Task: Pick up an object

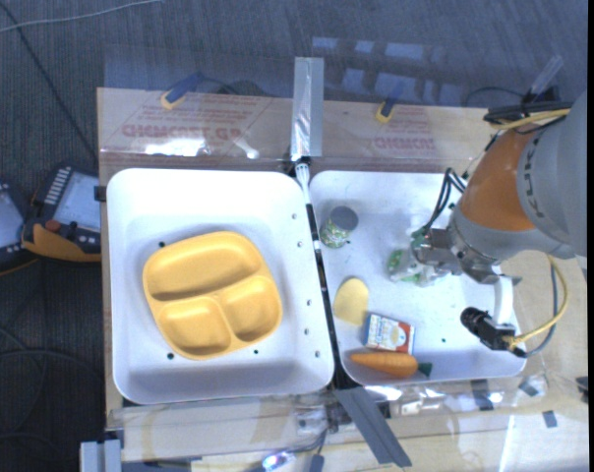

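My gripper point(427, 261) is low in the right bin point(430, 190), near its middle, with the grey and orange arm point(508, 190) coming in from the right. A small green and white object point(403, 264) lies right at the gripper's left tip, touching or nearly touching it. Also in this bin are a grey round piece point(343, 218) with a small greenish item point(333, 233) beside it, a pale yellow slice point(351, 300), a small red and blue box point(388, 333), and an orange carrot point(383, 364) along the front wall.
A yellow divided tray point(211, 291) fills the middle of the left bin point(130, 205). A black connector with a yellow cable point(486, 328) hangs by the right bin's front right corner. A ridge point(317, 264) separates the two bins.
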Controlling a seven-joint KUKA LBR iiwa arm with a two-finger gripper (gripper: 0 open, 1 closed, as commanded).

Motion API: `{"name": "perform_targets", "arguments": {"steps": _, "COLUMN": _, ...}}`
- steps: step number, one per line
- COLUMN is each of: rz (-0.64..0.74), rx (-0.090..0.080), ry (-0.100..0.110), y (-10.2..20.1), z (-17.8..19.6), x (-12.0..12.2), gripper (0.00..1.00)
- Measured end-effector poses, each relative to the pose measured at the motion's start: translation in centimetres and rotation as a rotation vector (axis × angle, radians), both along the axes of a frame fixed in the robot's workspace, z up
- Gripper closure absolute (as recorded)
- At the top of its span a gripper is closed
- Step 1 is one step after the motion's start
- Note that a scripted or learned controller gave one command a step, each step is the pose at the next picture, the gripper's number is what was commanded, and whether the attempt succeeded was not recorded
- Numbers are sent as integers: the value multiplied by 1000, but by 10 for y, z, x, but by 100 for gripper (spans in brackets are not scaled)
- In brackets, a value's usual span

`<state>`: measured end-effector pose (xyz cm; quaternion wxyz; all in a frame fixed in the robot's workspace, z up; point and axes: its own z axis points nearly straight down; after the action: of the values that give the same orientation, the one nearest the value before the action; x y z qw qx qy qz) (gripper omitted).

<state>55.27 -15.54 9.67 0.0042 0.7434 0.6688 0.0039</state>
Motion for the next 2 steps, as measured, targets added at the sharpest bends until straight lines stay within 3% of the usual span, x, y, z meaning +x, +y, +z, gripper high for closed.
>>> {"name": "perform_targets", "arguments": {"steps": 1, "rz": -8, "rx": -1, "ry": 18, "y": 64, "z": 120, "x": 30, "gripper": 100}}
{"name": "perform_targets", "arguments": {"steps": 2, "rz": 408, "rx": -3, "ry": 17, "y": 84, "z": 98, "x": 67, "gripper": 100}}
